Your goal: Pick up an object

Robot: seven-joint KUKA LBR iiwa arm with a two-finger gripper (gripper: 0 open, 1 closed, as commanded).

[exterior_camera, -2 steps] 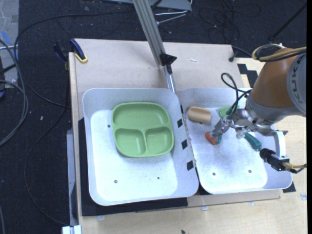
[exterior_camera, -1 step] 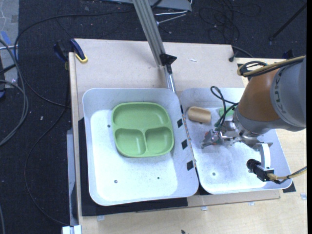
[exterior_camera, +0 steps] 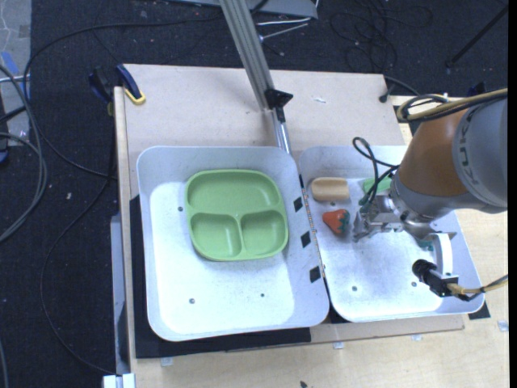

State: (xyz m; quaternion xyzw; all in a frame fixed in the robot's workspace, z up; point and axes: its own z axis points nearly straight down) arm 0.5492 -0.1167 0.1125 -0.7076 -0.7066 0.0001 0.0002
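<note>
Hovering pincer (exterior_camera: 361, 225) | beside red toy (exterior_camera: 335, 221) | no legible writing

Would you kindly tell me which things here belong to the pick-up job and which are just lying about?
Job:
two-finger gripper
small red object
tan bread-like roll
right white bin

Lying about:
green three-compartment plastic plate
left white bin

No readable text, labels, brands, numbers or signs anywhere, none on the two shallow white plastic bins (exterior_camera: 161, 241), none on the green three-compartment plastic tray (exterior_camera: 237, 214)
</note>
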